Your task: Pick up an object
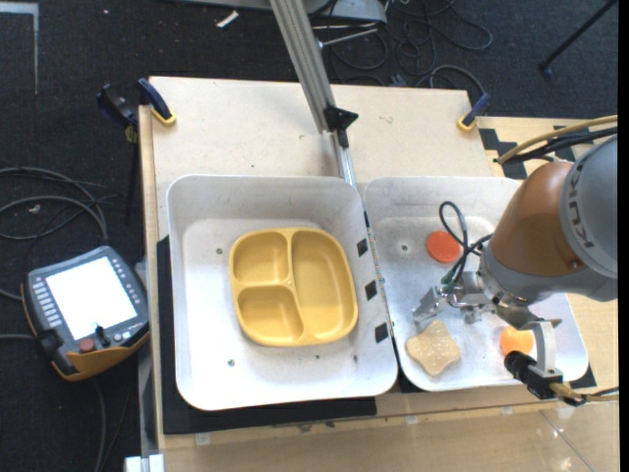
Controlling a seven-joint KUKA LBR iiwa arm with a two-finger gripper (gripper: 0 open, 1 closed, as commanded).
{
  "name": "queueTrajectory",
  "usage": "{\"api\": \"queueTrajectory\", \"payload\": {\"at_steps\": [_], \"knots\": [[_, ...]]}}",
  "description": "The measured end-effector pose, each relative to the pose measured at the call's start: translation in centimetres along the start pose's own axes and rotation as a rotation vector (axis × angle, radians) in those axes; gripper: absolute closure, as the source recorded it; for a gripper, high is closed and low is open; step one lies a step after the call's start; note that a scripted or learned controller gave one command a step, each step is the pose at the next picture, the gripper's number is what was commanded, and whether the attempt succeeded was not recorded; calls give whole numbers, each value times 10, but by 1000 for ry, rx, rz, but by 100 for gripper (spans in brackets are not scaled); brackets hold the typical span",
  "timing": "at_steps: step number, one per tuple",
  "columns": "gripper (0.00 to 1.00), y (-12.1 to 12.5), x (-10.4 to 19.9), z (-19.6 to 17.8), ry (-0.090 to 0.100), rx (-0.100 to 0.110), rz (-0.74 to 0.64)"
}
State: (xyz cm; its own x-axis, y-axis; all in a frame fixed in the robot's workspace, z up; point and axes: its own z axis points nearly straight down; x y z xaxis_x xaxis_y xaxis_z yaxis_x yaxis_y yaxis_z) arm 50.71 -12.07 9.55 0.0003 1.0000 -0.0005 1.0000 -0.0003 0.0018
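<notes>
The right bin (393,205) holds the loose things. A beige slice of toast (433,350) lies near its front edge, left of centre. An orange-red disc (442,246) lies further back, with bare white floor between the two. A small orange piece (515,341) sits close to the front right corner, partly covered by the arm.

The hand (432,303) hangs low over the middle of this bin, just behind the toast and in front of the disc. Its metal fingers point left, but they are too small and cluttered to read, so I cannot tell whether it is open or closed. Nothing can be seen between them. The arm's orange band (536,229) covers much of the bin's right side.

The left bin (187,264) carries a yellow divided plate (292,285) with three compartments, lying about centred, with a margin of bare floor all round. Both bins touch along their inner edges on the tabletop (246,126), whose rear half lies bare.
</notes>
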Motion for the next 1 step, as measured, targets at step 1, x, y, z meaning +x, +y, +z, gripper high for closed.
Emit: {"api": "queueTrajectory", "payload": {"at_steps": [1], "knots": [[100,1,0,-11,0,-1,0]]}}
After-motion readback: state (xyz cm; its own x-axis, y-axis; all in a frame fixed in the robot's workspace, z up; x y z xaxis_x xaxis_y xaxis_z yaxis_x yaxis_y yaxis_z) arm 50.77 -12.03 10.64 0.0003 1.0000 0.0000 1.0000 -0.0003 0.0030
